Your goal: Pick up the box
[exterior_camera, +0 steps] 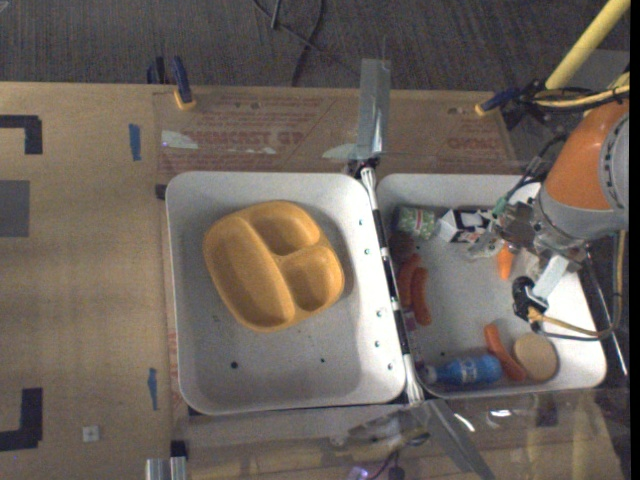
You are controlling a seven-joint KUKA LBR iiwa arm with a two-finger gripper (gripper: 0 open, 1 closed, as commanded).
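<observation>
The box (462,224) is a small black-and-white carton lying near the far edge of the right bin (590,368). My gripper (497,236) hangs just to the right of the box, low over the bin, below the grey wrist and orange band (592,163). The gripper's tip is close to the box's right end, and the wrist hides how the two meet.
In the right bin lie a green-and-white packet (420,221), two red sausages (415,288), a blue bottle (468,370), an orange sausage (500,350), a round bun (537,357) and a small orange piece (506,262). The left bin (200,368) holds a yellow divided plate (273,264).
</observation>
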